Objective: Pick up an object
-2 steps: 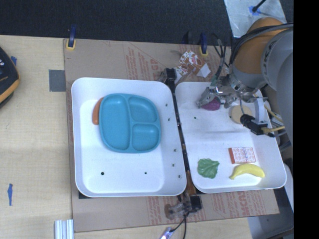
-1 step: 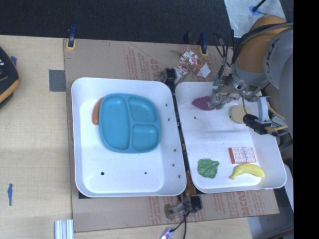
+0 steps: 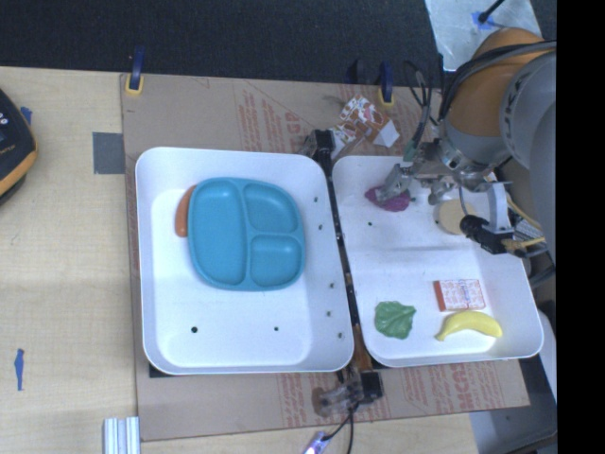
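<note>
The right bin [image 3: 416, 253] holds a purple object [image 3: 388, 197] near its far edge, a green leafy piece [image 3: 394, 318], a yellow banana [image 3: 469, 325], a small red-and-white packet [image 3: 459, 294] and a pale round thing [image 3: 452, 215] partly hidden under the arm. My gripper [image 3: 408, 176] hangs over the far part of this bin, right at the purple object and touching or nearly touching its top. I cannot make out its finger state.
The left bin [image 3: 161, 282] carries a blue divided plate [image 3: 247, 233] with an orange object [image 3: 181, 214] peeking from under its left edge. Cables and clamps [image 3: 364, 121] crowd the far edge between the bins. A yellow-black device [image 3: 11, 149] lies far left.
</note>
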